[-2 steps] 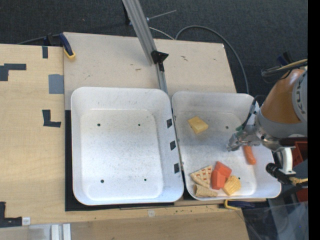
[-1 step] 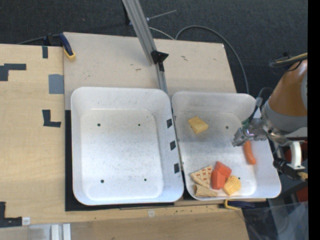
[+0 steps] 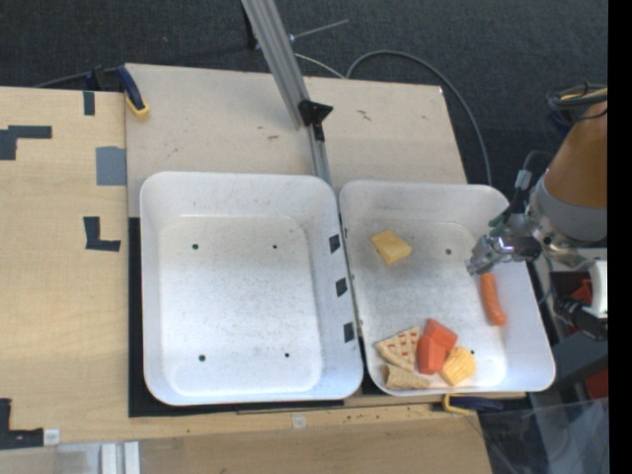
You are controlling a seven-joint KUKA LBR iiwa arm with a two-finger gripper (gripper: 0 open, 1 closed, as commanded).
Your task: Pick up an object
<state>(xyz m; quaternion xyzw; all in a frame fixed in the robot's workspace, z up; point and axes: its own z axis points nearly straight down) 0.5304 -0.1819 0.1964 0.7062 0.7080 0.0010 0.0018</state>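
In the right bin (image 3: 434, 200) lie a yellow cheese-like block (image 3: 391, 247), an orange carrot stick (image 3: 492, 298) near the right wall, and a cluster at the front: a waffle piece (image 3: 399, 348), a red-orange chunk (image 3: 435, 346), a yellow piece (image 3: 458, 367) and a tan cracker (image 3: 403, 377). My gripper (image 3: 488, 253) hangs at the bin's right side, just above the carrot's upper end. Nothing shows between its fingers.
The left bin (image 3: 237, 191) sits beside the right one. A metal pole (image 3: 280, 47) slants down from the top to the bins' shared edge. A cable (image 3: 425, 67) loops behind the right bin. The arm's orange band (image 3: 583, 161) is at the right.
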